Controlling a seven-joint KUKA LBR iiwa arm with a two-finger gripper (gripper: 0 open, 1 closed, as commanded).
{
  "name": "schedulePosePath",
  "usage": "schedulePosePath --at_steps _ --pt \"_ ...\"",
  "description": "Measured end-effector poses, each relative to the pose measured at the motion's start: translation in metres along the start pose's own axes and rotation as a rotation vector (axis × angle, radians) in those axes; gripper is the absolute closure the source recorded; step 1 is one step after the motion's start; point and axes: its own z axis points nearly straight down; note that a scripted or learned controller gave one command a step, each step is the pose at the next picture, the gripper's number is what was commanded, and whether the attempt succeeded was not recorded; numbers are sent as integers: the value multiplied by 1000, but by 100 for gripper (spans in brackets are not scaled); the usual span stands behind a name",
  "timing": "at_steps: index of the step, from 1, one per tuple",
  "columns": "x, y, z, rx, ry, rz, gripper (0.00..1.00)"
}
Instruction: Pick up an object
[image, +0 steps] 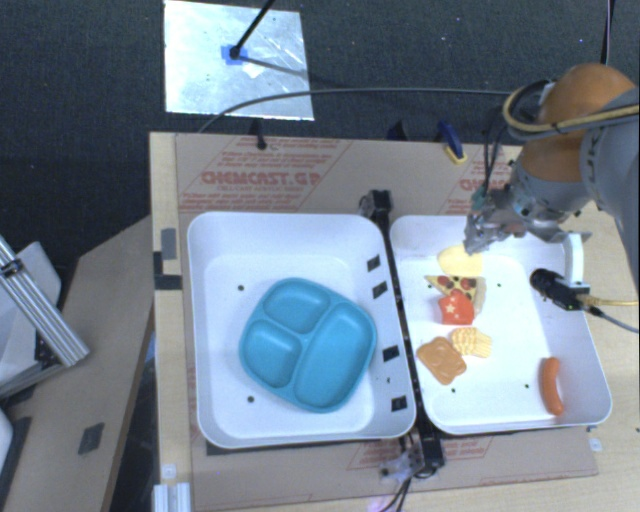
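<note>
In the camera view my gripper (478, 240) hangs low over the far part of the right bin (520, 410), just above a pale yellow piece (458, 262). Nothing shows between its fingers. In front of that piece lie a pizza slice (468, 284), a red piece (456, 308), a yellow ridged piece (472, 343) and a brown toast-like piece (441, 360). An orange sausage (551, 386) lies near the right bin's front right corner.
The left bin (225, 250) holds a blue divided plate (308, 344). A raised black-clipped divider (392, 310) separates the two bins. A foil sheet (238, 60) lies on the dark floor beyond the bench.
</note>
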Motion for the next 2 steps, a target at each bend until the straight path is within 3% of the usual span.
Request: schedulePosePath --at_steps 2 --pt "6 -5 -124 -1 0 -1 100"
